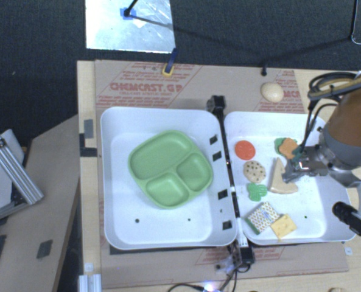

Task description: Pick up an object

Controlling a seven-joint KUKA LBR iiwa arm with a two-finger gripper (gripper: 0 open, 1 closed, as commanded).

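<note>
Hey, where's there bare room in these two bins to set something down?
Left bin: floor strips around the green tray, widest along the near wall. Right bin: crowded around the cookie and gripper; a bare patch right of the cheese.

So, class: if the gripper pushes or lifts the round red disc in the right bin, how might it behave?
The red disc looks flat and thin, so it would probably slide rather than roll. It lies flush on the right bin floor, so pinching its edge may be hard. It appears small, likely light.

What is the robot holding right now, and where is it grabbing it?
It cannot be told. The gripper is low over the beige wedge in the right bin, but no hold is visible.
</note>
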